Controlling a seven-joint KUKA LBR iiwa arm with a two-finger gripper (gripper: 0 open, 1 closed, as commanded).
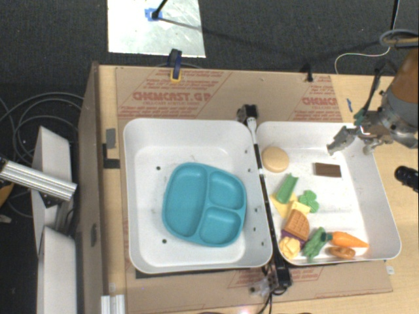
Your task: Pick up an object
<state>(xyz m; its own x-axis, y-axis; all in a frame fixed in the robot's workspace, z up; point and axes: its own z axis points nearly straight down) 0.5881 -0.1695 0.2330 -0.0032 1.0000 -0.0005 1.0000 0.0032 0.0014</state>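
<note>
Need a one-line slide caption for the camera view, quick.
Pincer above right white bin of toy food; teal divided plastic plate in left white bin.

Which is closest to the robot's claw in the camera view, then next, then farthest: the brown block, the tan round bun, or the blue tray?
From the gripper, nearest first:
1. Brown block, just below it in the right bin.
2. Tan round bun, at the right bin's left edge.
3. Blue tray, in the left bin, farthest away.

tray (203, 203) in left bin (147, 142)
</note>
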